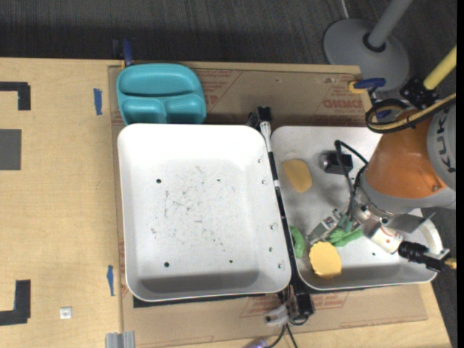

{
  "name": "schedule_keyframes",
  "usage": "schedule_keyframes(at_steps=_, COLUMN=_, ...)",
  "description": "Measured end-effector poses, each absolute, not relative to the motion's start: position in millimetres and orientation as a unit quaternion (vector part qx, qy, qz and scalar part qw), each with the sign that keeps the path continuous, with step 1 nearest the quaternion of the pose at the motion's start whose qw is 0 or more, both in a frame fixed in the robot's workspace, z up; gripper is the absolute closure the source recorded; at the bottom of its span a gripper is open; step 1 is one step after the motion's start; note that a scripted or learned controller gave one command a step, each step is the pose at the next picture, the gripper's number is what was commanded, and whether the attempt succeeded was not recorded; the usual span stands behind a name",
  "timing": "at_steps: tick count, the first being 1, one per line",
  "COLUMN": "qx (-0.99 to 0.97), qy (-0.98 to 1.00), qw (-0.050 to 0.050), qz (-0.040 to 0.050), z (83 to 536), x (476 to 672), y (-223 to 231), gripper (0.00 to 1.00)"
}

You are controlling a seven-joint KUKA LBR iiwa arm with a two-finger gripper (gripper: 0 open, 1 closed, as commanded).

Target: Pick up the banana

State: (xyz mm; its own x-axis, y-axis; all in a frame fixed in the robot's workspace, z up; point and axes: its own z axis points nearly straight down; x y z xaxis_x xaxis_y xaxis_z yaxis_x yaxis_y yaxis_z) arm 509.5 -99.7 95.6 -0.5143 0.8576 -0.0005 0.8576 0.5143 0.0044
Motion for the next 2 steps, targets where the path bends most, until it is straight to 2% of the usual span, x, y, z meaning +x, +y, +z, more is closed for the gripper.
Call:
schedule_keyframes(at_steps=1, qx=0.542, qy=0.841, qw=-0.003, qz=0.0016, z=162.6, x=486.8, y=-11.6, gripper=0.0)
schedule_keyframes(at_steps=2, qx=0.538, qy=0.843, qw=-0.009, qz=0.0045, z=171.9, x=486.4, y=-4.2, gripper=1.0)
